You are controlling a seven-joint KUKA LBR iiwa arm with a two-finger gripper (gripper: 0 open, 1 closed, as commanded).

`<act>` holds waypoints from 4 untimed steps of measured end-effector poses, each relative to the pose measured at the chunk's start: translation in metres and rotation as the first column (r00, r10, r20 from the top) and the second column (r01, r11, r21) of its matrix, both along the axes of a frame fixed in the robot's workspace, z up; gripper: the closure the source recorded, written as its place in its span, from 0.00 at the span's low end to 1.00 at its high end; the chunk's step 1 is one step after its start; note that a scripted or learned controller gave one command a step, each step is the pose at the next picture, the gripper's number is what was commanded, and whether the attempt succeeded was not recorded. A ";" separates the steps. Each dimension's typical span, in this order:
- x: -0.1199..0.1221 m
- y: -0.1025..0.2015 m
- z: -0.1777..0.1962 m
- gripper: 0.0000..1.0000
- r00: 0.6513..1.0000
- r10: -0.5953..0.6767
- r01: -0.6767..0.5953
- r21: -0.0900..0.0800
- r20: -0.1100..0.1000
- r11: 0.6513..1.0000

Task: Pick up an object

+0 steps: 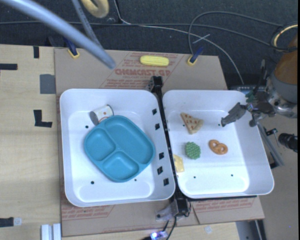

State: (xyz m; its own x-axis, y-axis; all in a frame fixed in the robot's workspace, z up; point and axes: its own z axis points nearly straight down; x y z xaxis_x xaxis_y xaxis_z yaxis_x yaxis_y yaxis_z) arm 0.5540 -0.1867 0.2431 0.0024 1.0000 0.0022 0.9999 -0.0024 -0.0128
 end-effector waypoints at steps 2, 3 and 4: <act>-0.002 -0.001 -0.038 0.00 1.000 0.003 -0.003 -0.002 0.007 1.000; -0.005 -0.009 -0.086 0.00 1.000 0.003 -0.003 -0.002 0.006 1.000; -0.012 0.001 -0.142 0.00 1.000 0.004 -0.004 0.000 0.005 1.000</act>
